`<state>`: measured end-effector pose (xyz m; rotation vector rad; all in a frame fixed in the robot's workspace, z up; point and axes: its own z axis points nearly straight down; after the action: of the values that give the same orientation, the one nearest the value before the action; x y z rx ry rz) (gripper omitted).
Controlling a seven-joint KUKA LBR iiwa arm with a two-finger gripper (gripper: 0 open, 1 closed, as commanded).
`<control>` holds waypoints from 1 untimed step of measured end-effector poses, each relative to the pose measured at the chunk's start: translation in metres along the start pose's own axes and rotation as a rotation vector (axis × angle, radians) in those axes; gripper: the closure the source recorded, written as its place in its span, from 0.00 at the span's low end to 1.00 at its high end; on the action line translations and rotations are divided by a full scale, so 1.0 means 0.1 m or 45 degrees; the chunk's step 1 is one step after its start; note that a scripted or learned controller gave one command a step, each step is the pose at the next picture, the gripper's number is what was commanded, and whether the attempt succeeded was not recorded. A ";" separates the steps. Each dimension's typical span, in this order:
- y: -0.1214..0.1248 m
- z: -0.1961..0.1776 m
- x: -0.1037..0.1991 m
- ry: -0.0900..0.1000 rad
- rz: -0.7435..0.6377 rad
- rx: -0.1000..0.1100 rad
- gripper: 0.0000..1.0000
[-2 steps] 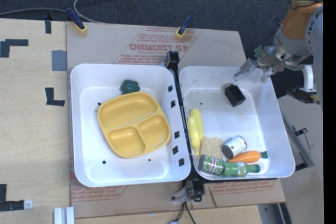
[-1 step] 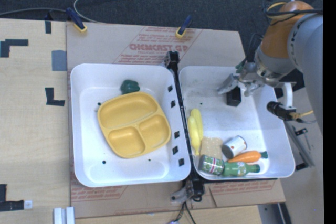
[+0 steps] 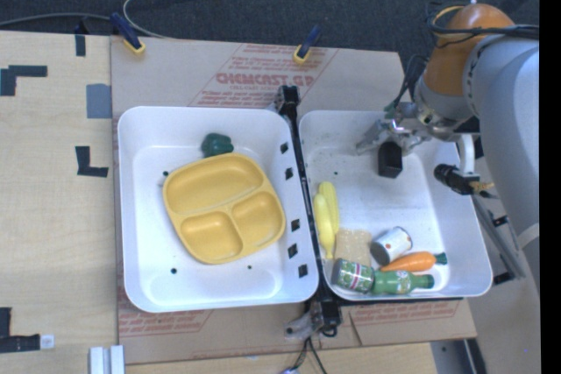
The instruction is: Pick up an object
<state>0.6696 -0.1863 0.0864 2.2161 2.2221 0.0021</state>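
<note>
The arm [image 3: 491, 92] reaches over the far end of the right bin [image 3: 412, 197]. Whether its gripper [image 3: 386, 138] is open or closed, I cannot tell. A banana [image 3: 326, 219], a bottle [image 3: 386, 279] and a carrot [image 3: 410, 262] lie toward the near end.

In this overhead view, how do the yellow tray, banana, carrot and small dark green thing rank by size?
1. yellow tray, by far
2. banana
3. carrot, close to the banana, nearly a tie
4. dark green thing
</note>
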 end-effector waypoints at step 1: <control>0.00 -0.10 0.00 -0.004 -0.002 0.000 1.00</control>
<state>0.6699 -0.1867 0.0966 2.2130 2.2222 -0.0017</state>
